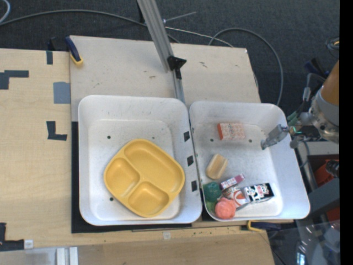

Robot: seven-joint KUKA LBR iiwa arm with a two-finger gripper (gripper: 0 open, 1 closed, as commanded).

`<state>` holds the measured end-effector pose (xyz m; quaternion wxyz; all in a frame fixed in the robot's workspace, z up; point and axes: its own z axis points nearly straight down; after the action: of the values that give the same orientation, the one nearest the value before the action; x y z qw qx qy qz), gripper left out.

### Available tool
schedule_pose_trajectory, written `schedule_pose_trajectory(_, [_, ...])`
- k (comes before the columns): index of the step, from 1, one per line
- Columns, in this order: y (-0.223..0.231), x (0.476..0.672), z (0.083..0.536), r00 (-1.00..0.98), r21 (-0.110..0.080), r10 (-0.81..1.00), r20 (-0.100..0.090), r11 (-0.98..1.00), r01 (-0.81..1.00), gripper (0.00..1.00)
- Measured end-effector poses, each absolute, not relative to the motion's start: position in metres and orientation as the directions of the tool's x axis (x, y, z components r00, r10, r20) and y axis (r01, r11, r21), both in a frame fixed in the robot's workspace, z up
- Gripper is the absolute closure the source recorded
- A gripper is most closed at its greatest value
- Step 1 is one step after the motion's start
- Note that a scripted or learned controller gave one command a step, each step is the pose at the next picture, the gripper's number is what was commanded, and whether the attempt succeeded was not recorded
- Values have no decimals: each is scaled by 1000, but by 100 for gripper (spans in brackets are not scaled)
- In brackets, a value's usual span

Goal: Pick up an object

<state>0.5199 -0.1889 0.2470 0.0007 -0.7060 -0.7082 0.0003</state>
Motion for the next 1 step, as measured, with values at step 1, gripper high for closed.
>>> schedule_pose_trajectory(1, [-189,520,247,-2,-1,1000,1,2,1000,0])
